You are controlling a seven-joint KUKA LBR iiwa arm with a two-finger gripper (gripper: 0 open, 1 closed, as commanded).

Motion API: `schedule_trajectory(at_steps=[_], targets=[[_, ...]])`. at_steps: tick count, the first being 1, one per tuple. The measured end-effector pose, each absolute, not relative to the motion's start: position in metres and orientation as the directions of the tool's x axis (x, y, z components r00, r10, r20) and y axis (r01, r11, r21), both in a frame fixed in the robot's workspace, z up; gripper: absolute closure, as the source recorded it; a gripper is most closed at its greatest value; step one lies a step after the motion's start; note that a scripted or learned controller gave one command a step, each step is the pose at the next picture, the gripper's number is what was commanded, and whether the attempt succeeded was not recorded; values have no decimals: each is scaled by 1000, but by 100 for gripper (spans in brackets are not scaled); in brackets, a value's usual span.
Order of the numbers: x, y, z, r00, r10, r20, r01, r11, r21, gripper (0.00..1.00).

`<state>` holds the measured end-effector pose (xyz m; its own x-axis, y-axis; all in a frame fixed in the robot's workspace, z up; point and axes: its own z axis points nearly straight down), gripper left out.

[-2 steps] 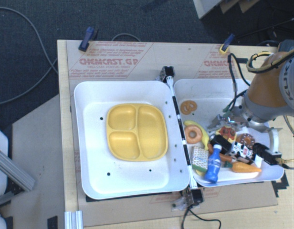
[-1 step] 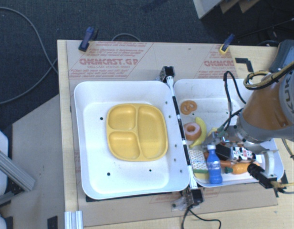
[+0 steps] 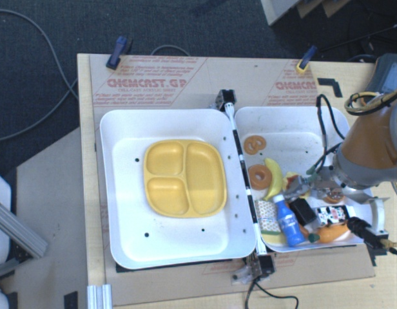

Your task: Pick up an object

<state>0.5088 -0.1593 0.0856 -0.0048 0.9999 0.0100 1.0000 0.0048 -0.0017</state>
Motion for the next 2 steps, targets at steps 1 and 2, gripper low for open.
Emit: schedule_trajectory(at_steps=[1,2], targets=[[482,-122,85,-1,1000,1,1000,1,-1,0],[483,-123,94,0,1000,-1,1000,0,3,100]])
